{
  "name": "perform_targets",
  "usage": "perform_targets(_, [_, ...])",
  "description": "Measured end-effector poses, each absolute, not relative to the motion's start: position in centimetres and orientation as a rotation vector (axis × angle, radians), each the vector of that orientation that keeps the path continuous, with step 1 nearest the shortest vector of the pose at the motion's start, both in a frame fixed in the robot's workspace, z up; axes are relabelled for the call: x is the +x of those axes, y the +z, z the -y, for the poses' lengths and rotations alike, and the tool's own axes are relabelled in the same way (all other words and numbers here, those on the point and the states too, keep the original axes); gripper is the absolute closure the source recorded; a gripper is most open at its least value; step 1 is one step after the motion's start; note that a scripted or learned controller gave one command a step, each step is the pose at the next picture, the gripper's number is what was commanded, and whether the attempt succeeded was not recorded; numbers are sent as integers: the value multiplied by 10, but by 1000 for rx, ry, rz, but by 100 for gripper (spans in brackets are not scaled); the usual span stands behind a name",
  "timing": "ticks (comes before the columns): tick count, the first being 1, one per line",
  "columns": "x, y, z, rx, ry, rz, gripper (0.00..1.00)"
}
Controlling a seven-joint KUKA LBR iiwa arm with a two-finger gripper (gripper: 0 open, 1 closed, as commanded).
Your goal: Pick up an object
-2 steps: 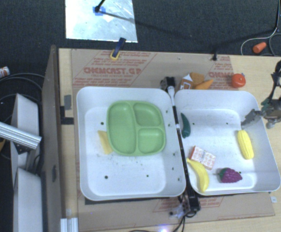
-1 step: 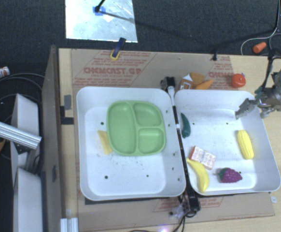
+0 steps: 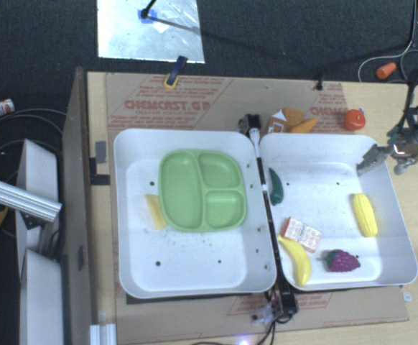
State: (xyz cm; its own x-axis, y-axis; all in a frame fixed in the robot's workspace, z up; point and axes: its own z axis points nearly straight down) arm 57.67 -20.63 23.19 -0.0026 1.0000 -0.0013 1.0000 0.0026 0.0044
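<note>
Here the claw (image 3: 383, 157) hangs over the right bin's (image 3: 324, 171) far-right rim; its grip can't be told.

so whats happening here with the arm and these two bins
A robot arm's gripper hangs over the upper right edge of the right bin, with nothing seen between its fingers. That bin holds a corn cob, purple grapes, a banana, a small red and white packet and a dark green item. The left bin holds a green divided plate and a yellow piece.
</note>
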Motion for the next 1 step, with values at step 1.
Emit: perform_targets(1, [566,94,205,2228,-8,-2230,0])
